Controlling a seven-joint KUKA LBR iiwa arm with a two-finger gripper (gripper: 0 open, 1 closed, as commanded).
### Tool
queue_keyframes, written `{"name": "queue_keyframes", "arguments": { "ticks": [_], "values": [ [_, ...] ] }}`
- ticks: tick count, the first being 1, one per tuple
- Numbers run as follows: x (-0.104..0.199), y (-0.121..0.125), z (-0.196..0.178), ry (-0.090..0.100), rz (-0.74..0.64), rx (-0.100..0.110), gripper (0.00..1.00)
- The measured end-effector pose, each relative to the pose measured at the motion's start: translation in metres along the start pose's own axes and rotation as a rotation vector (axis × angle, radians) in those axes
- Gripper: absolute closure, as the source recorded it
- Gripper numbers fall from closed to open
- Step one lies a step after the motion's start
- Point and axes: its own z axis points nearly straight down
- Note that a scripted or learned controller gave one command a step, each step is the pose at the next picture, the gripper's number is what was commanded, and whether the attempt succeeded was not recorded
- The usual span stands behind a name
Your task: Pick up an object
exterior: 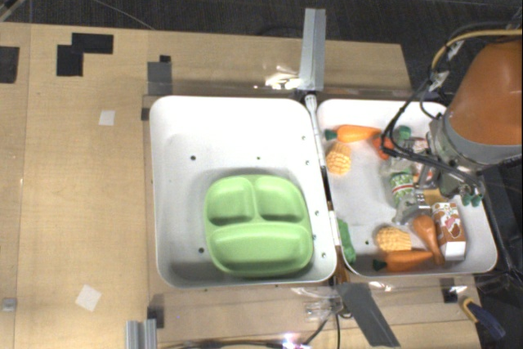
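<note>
The gripper (411,207) hangs low in the right bin (359,196), near the middle of its right half. I can't tell if it is wide or narrow, and I can't see a toy inside it.

A green and white can (400,182) sits just beside it, on the side toward the bin's far edge. An orange cone (426,233) lies just below it, toward the near edge, next to a small brown and white box (450,230) by the right wall.

A yellow corn (394,239) and a carrot (404,261) lie along the near edge. Another corn (338,163) and another carrot (356,132) are up in the far left corner.

The grey arm (488,106) with its orange band comes in over the far right corner.

In the left bin (188,143), a green plate (257,223) with three parts sits near the near edge.
</note>
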Motion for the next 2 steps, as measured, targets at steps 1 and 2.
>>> {"name": "queue_keyframes", "arguments": {
  "ticks": [1, 2],
  "values": [
    [-0.009, -0.027, 0.104, -0.004, -0.156, 0.000, 0.00],
    [-0.121, -0.067, 0.129, -0.005, -0.129, 0.001, 0.00]
  ]
}}
